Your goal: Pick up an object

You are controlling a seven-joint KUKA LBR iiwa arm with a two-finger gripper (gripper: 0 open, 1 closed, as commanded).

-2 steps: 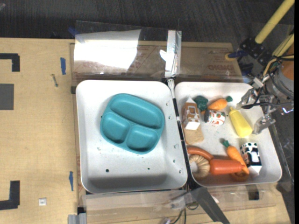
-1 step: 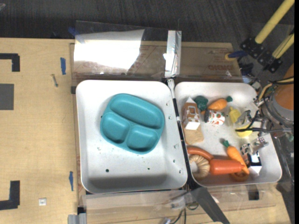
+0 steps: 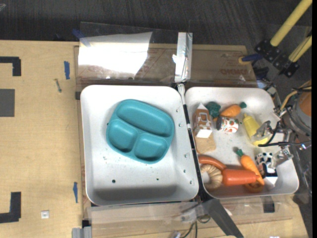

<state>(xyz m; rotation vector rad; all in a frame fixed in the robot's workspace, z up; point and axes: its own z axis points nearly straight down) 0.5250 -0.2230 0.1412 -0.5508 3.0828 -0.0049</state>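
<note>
The right bin (image 3: 257, 94) holds several toy foods. Among them are a brown and white block (image 3: 201, 118), a tan bread slice (image 3: 206, 143), a teal piece (image 3: 214, 107), an orange and white can (image 3: 229, 126) and a yellow bottle (image 3: 249, 125). A small carrot (image 3: 245, 159), a long orange sausage (image 3: 239, 176), a tan ring pastry (image 3: 210, 171) and a black and white cube (image 3: 265, 158) lie nearer the front. My gripper (image 3: 278, 142) hangs low over the bin's right edge, beside a yellow banana-like piece (image 3: 262, 141) and the cube. Nothing visibly sits in it.
The left bin (image 3: 94, 133) carries a teal divided plate (image 3: 140, 130). A clear plastic sheet (image 3: 116, 58) and a metal bar (image 3: 183, 57) lie behind the bins. Yellow poles (image 3: 293, 18) stand at the back right. The arm's orange band (image 3: 305, 104) is at the right edge.
</note>
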